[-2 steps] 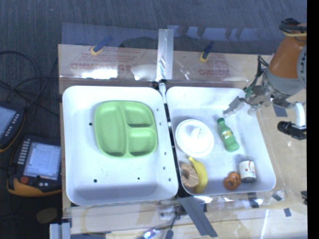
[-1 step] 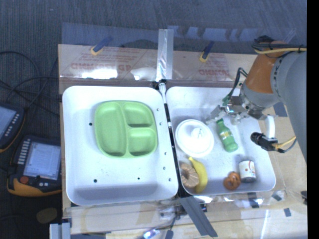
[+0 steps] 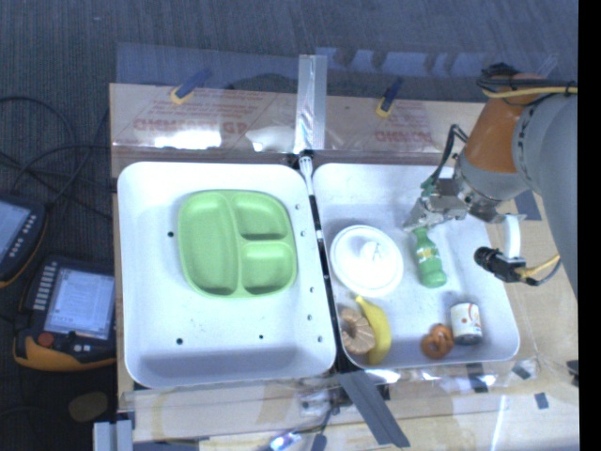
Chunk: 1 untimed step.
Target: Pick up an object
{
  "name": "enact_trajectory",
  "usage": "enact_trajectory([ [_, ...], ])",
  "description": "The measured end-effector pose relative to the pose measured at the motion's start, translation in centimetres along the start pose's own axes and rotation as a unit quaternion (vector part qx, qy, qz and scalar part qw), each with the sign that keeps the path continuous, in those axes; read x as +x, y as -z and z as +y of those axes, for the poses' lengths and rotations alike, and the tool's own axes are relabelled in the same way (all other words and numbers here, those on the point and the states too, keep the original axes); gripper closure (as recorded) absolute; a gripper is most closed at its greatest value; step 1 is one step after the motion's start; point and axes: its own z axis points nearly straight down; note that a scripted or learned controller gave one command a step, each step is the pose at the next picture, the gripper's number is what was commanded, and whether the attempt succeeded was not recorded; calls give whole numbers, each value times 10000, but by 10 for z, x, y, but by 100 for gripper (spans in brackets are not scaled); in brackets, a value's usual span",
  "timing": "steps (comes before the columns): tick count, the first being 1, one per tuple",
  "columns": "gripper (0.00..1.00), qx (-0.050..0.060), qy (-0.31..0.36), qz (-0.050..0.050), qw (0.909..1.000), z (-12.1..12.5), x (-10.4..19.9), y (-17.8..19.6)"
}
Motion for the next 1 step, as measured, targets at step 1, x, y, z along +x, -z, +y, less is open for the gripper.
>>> enact_trajectory([
  [1, 100, 62, -1271, -3, 9919, 15, 41, 110],
])
